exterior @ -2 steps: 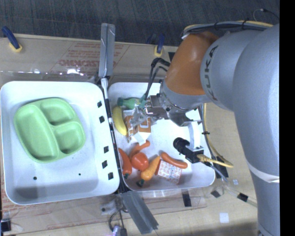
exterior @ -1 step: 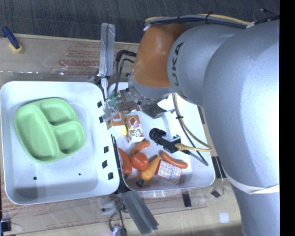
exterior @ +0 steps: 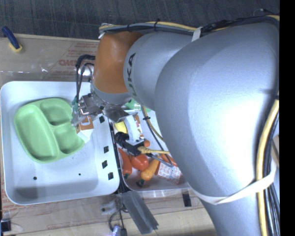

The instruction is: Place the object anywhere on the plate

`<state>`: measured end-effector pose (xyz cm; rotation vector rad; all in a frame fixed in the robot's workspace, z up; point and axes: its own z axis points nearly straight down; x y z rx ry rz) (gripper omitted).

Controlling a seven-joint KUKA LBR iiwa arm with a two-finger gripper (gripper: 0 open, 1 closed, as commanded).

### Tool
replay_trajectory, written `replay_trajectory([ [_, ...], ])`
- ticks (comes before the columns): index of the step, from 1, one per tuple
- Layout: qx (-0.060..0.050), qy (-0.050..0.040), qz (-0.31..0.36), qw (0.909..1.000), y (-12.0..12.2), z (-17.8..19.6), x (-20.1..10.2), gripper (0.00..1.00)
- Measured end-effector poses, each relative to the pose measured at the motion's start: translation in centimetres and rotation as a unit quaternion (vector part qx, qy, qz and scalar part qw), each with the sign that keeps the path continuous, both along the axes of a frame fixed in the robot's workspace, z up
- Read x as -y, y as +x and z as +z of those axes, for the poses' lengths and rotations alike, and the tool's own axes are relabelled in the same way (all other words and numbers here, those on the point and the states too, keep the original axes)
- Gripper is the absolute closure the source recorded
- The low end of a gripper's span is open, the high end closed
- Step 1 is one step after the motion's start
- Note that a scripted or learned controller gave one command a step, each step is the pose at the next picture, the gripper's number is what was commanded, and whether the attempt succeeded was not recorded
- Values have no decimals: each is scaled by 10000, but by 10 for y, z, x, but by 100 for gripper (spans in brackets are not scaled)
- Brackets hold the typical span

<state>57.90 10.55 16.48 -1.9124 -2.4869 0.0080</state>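
Object, small orange/white item, sits under the hand at the plate right rim in left bin; can't tell hand state; looks like place step, next: release over plate.

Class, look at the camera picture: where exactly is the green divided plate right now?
The green divided plate lies in the left white bin, toward the bin's upper left. The gripper hangs at its right rim.
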Motion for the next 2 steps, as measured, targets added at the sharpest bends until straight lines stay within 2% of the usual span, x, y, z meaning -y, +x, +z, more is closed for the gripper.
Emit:
replay_trajectory([
  [1, 4, 1, -2, 10000, 0, 0, 0, 0],
  [2, 5, 8, 787, 9969, -85, -26, -4, 0],
])
